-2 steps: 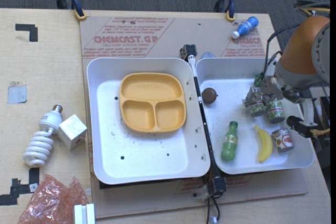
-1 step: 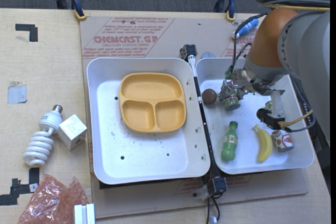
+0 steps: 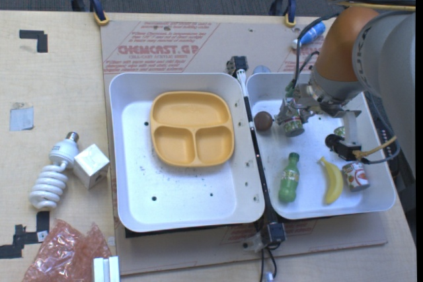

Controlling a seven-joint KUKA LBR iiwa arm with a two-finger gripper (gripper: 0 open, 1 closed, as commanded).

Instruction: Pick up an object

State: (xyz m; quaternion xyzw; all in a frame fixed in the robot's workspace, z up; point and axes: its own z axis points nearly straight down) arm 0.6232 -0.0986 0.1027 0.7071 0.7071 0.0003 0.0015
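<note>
A: Left to right, what's on the bench?

B: A bulb (image 3: pixel 51 176) and a cube (image 3: pixel 91 164) lie outside the bins. The left bin (image 3: pixel 125 201) holds a yellow tray (image 3: pixel 192 127). The right bin (image 3: pixel 310 208) holds a brown ball (image 3: pixel 264 120), a green bottle (image 3: pixel 289 177), a banana (image 3: pixel 331 181) and a small red-and-white can (image 3: pixel 356 176).

A: And the claw?

B: The gripper (image 3: pixel 292 121) is low in the right bin's upper part, over something small and greenish. Open or closed, I cannot tell.

A: Nearest target?

B: The ball, just left of the gripper. The bottle lies below it, long axis running roughly top to bottom of the view, so it probably needs a longer reach.
</note>
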